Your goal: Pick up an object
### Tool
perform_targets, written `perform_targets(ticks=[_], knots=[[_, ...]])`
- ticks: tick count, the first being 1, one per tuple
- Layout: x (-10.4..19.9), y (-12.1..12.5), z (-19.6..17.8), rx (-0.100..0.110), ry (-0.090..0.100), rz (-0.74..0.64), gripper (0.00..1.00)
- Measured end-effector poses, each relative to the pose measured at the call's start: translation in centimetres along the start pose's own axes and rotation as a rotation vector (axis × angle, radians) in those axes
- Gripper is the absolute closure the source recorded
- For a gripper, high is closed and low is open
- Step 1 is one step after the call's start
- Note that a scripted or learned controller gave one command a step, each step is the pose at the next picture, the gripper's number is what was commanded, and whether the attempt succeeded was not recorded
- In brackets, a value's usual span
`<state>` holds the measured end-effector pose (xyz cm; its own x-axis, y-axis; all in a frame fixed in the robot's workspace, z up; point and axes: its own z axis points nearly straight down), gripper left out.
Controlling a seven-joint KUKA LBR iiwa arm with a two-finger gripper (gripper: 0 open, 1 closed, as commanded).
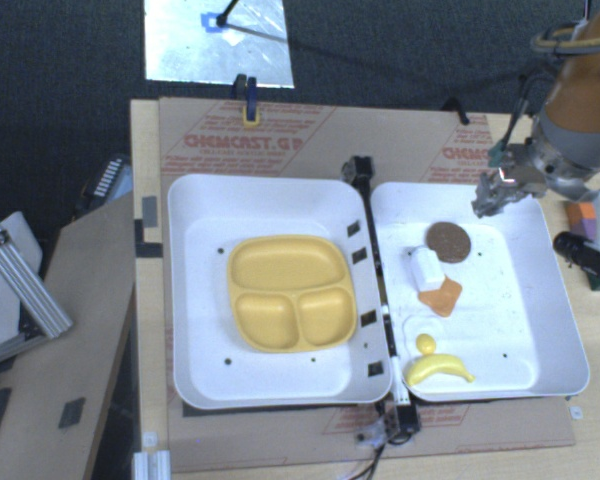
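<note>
Looking down, we see two shallow white plastic bins side by side on the worktop. Filling the left bin (190,268) is a yellow three-compartment plastic tray (285,293). In the right bin (540,308), near its far edge, lies a round brown disc (448,241); just beside it sit a small white block (426,268) and an orange wedge (442,297). A yellow toy banana (438,368) rests at the near edge. The pincer (492,196) hangs over the far right corner; we cannot tell its state.
</note>
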<state>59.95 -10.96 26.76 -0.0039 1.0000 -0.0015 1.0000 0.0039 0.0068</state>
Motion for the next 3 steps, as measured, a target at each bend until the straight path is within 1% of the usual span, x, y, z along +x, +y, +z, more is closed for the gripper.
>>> perform_targets(ticks=[1,2,3], knots=[[4.3,-1.9,1.7,0.008,0.002,-0.003,1.00],[9.1,-3.7,3.3,0.007,0.003,-0.004,1.00],[13.0,-6.0,3.1,0.007,0.003,-0.004,1.00]])
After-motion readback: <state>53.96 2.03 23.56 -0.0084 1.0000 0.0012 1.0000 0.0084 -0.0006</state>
